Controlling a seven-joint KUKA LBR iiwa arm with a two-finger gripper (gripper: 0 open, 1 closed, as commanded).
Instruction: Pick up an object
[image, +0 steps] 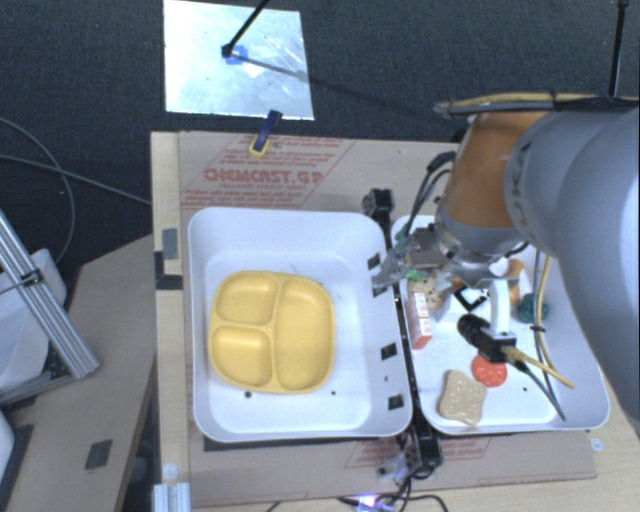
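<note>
Two white bins sit side by side. The left bin (215, 235) holds a yellow divided plate (271, 331). Over the right bin (572, 400) the gripper (436, 284) hangs low above a red-and-white packet (421, 322). A tan biscuit (462, 396) and a red disc (489, 373) lie nearby. The grey arm (560, 180) covers much of that bin, and whether the gripper is wide or narrow I cannot tell.
</note>
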